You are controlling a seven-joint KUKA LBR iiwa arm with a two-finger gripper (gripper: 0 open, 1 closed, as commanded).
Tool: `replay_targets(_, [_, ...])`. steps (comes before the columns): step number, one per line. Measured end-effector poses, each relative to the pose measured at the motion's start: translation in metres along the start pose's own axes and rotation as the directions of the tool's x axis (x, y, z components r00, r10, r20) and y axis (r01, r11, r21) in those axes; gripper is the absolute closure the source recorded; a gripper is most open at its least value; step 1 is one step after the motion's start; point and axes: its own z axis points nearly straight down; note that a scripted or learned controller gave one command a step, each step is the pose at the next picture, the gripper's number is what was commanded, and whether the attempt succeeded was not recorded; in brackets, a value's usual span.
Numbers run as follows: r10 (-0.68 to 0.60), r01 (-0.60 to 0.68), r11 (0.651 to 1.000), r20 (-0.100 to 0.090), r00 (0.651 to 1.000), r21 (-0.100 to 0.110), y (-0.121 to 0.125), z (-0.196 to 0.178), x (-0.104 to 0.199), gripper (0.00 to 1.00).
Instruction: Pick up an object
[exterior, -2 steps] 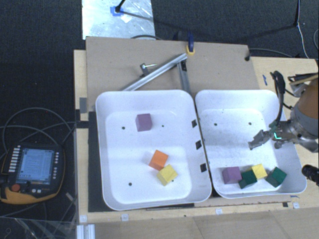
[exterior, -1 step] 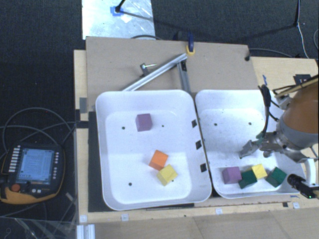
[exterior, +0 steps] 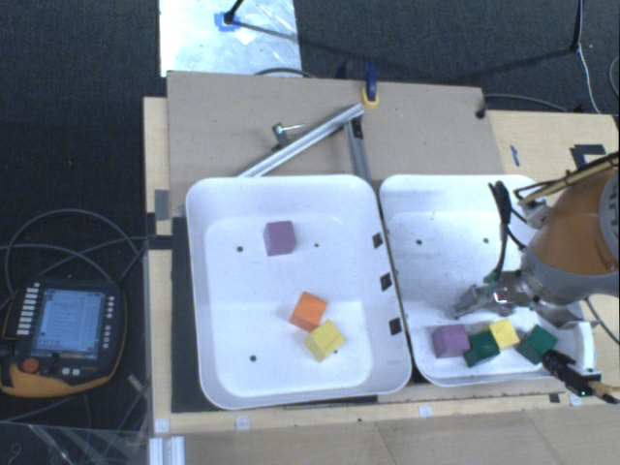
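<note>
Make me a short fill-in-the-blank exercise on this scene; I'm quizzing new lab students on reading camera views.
1. The purple cube lies alone in the upper part of the ____ bin.
2. The orange cube touches a ____ cube.
3. The gripper hovers over the ____ bin.
4. That bin holds two ____ blocks.

Missing words: left; yellow; right; green

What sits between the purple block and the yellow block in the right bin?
In the camera view, a dark green block lies between the purple block and the yellow block, touching or nearly touching both, just below the gripper.
</note>
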Motion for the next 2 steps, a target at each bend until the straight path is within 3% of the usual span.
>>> replay_targets(1, [-0.003, 0.003, 1.0, 0.002, 1.0, -0.005, 0.002, -0.013, -0.001, 1.0])
replay_targets(2, [-0.003, 0.003, 1.0, 0.003, 1.0, -0.011, 0.009, -0.074, 0.004, 1.0])
